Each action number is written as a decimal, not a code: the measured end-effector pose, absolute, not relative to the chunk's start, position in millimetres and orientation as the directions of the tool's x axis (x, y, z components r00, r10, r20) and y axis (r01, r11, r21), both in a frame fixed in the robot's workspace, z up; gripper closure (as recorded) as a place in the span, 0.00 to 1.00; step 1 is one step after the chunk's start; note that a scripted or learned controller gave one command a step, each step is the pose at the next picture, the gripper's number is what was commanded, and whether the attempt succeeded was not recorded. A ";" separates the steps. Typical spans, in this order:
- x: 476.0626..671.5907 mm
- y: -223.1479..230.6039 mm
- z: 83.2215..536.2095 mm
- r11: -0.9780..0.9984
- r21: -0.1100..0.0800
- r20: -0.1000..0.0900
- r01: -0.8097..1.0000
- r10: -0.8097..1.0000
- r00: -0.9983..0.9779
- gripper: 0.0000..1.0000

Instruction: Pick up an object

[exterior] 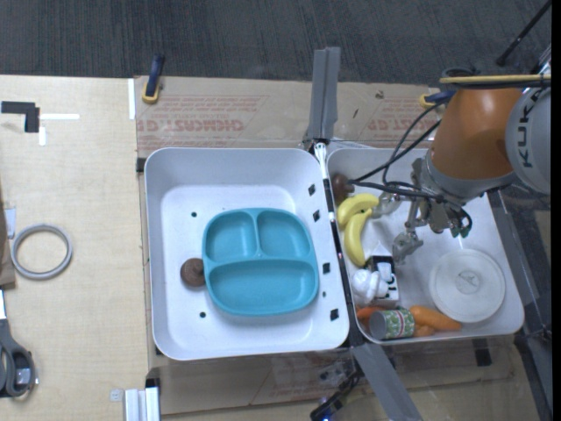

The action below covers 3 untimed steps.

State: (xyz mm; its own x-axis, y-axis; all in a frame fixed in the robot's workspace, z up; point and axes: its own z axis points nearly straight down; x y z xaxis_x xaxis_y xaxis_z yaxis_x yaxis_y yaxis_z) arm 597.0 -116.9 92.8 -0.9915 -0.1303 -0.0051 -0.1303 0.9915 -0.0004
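Carrot (436, 318) and can (392, 324) lie below the arm's jaws, whose state I cannot tell.

— What sort of place is this?

— A robotics lab or test cell, not a home. A grey arm (491, 139) with an orange band and loose cables hangs over two white bins (166, 261) fixed side by side on a pale wooden desk (70, 174).

— Anything else?

— Printed cardboard (219, 117) is laid under the bins, with clamps at its edge. A roll of tape (39, 251) and scissors (16, 367) lie on the desk, dark carpet (219, 16) runs behind, and toy food fills the right bin.
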 end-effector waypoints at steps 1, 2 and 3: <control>546.0 -147.0 92.5 0.986 0.000 -0.003 -0.167 -0.167 -0.986 0.00; 577.5 -91.1 92.6 0.979 0.000 -0.004 -0.205 -0.205 -0.979 0.00; 588.4 -158.2 92.9 0.989 -0.001 -0.005 -0.145 -0.145 -0.989 0.00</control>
State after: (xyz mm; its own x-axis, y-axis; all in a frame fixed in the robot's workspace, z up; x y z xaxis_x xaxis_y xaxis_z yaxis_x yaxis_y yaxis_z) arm 588.4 -158.2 92.9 -0.9894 -0.1451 -0.0053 -0.1451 0.9894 -0.0014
